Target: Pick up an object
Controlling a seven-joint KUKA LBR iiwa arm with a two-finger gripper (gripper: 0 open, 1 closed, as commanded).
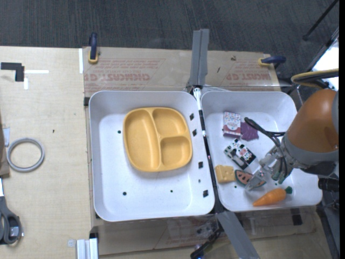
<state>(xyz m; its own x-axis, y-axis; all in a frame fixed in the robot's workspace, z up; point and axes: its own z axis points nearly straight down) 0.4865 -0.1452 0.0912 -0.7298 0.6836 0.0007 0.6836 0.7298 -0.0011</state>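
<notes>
The gripper (257,180) sits low in the right bin (280,102), close to its near wall, at the end of the grey arm (315,128) reaching in from the right. Whether it is spread or pressed together cannot be told from this angle; its tip lies right at the watermelon slice toy (244,176), touching or almost touching it, but nothing shows clearly pinched. Just nearside and right of the tip lies the toy carrot (270,197), with its green end toward the arm. Left of the tip, beyond the watermelon slice, sits a yellow cheese-like block (225,173). Just beyond the tip, toward the far wall, is a small black-and-white patterned piece (240,153), then a purple piece (250,130) and a pink-and-white card (232,122) still farther. A black cable (262,130) crosses over the purple piece toward the arm.

Well to the left of the gripper, the left bin (102,161) holds a yellow divided plate (158,139). Far left, on the bench (43,112), lie a grey ring (24,154) and scissors (8,225).
</notes>
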